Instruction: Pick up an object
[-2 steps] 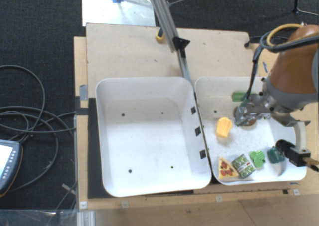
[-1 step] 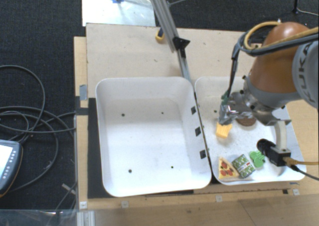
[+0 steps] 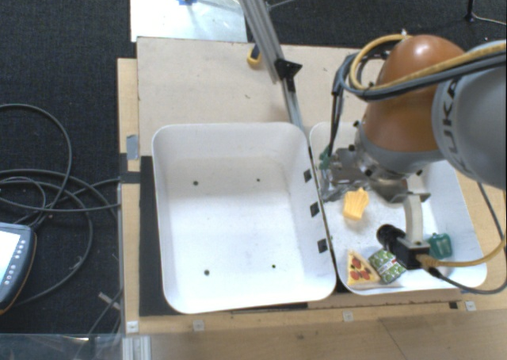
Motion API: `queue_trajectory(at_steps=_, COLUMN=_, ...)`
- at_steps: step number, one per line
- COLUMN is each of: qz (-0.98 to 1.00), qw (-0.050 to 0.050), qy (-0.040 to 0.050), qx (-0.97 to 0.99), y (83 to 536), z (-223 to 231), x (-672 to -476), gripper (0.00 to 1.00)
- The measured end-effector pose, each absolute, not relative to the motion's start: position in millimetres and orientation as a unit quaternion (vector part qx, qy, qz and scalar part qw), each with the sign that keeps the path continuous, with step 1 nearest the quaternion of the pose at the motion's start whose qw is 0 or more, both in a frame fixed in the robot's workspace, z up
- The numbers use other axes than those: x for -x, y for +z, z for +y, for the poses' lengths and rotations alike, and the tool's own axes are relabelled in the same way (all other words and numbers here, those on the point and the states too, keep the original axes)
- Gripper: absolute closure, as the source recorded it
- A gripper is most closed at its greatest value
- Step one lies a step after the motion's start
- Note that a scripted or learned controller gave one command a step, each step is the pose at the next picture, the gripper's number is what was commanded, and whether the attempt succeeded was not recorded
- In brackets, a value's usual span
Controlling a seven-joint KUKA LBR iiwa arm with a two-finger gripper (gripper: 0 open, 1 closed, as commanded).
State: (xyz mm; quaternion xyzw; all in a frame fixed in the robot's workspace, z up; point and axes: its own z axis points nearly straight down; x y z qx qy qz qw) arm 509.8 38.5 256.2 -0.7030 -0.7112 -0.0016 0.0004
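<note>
My gripper (image 3: 342, 178) hangs low over the right bin (image 3: 467, 216), near its left wall, under the orange wrist band. A yellow block (image 3: 356, 204) lies just below and to the right of it, and nothing shows whether they touch. Near the bin's front edge lie a red and yellow pizza-slice toy (image 3: 360, 270) and a green patterned piece (image 3: 386, 265), side by side. A teal object (image 3: 440, 245) lies to the right of them. The arm hides the far part of this bin.
The left bin (image 3: 238, 132) sits wall to wall with the right one. A slanted grey pole (image 3: 265, 25) crosses the back of the bench. A black cable connector (image 3: 394, 239) hangs near the front objects. Cables and a pendant lie on the floor at left.
</note>
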Motion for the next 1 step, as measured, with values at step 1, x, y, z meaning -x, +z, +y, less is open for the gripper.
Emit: queue_trajectory(at_steps=1, qz=-0.711, qw=0.001, qy=-0.0006, qx=0.704, y=249.3, z=84.7, x=-492.2, gripper=1.00)
